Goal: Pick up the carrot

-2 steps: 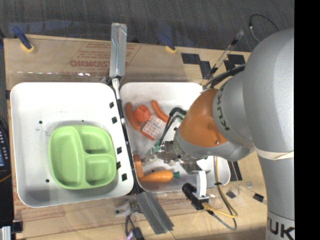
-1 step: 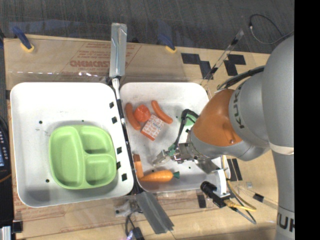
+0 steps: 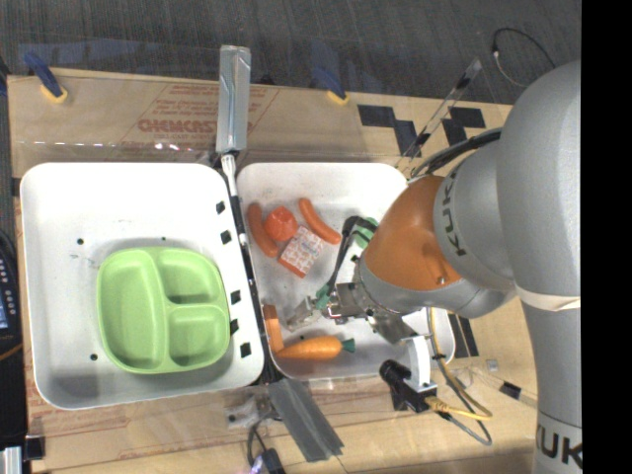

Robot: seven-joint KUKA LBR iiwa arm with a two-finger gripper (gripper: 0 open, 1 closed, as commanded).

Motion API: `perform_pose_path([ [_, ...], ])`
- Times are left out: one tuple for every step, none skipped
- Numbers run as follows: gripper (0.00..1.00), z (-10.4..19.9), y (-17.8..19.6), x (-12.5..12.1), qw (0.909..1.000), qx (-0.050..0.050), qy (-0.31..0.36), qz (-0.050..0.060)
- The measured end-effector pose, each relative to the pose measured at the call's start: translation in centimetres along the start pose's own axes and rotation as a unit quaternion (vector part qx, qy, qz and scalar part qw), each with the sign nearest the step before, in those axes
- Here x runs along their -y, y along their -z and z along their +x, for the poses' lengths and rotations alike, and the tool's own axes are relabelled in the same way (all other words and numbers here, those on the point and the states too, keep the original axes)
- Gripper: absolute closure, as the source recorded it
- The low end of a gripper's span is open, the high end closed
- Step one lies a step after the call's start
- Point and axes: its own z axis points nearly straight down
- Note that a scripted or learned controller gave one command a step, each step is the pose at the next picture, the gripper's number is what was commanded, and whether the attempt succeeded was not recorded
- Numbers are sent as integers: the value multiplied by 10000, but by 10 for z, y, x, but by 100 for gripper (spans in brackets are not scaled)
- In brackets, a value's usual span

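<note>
The carrot (image 3: 311, 348) lay at the lower edge of the right bin (image 3: 326, 176), near the frame's lower centre, with 1 end toward the bins' divider. The gripper (image 3: 318, 306) hung just above it, not touching; whether its fingers were apart or together could not be told. Judged step: approach. The next move probably called for descending to straddle the carrot across its width. A green tray (image 3: 163, 309) sat in the left bin (image 3: 59, 191).
</note>
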Motion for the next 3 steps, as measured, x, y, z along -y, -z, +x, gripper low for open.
perform_pose_path([
  [0, 2, 0, 0, 9972, -6, 743, 12],
  [0, 1, 0, 0, 9972, -6, 744, 12],
  [0, -27, 1, 1, 9998, 11, 184, -13],
])
